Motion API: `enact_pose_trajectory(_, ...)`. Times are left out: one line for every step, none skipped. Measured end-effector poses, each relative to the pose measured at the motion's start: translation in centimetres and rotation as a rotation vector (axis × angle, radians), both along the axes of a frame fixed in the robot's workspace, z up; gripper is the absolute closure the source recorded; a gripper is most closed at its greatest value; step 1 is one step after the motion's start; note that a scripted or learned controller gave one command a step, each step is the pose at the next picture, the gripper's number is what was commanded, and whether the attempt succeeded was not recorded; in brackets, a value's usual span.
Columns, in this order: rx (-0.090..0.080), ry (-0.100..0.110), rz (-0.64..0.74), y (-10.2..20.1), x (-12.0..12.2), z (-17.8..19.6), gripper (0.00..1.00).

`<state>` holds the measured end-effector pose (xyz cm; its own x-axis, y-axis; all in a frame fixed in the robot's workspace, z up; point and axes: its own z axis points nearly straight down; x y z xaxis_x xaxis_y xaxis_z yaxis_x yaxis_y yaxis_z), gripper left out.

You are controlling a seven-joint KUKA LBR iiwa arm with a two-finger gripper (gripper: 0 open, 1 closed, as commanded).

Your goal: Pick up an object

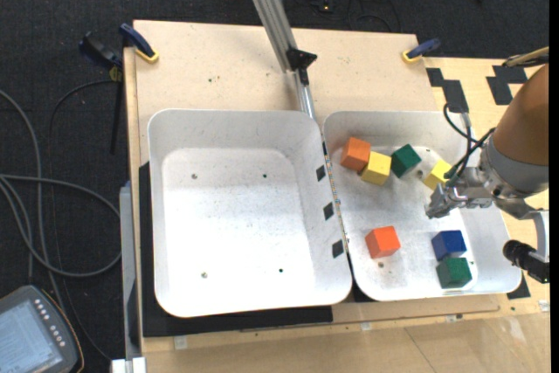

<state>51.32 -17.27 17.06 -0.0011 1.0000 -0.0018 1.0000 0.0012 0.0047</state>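
The right bin (pixel 397 288) holds several small blocks. Near its back lie an orange block (pixel 355 153), a yellow block (pixel 377 168) and a green block (pixel 404 160). A second yellow block (pixel 437 174) sits beside a white piece, just left of my gripper (pixel 439 205). Toward the front are an orange block (pixel 382 241), a blue block (pixel 448 244) and a green block (pixel 454 272). My gripper hangs low over the bin's right side, above the blue block and right of the front orange one. I see nothing between its fingers.
The left bin (pixel 175 188) stands beside the right one. A metal pole (pixel 266 0) slants from the top down to the gap between the bins. Clamps (pixel 140 44) grip the bench's back corners. Cables trail on the floor at left.
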Motion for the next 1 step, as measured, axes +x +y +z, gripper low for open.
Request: enact_pose_trajectory(-0.001, -0.001, 0.002, 0.06, -0.05, 4.28, 1.0)
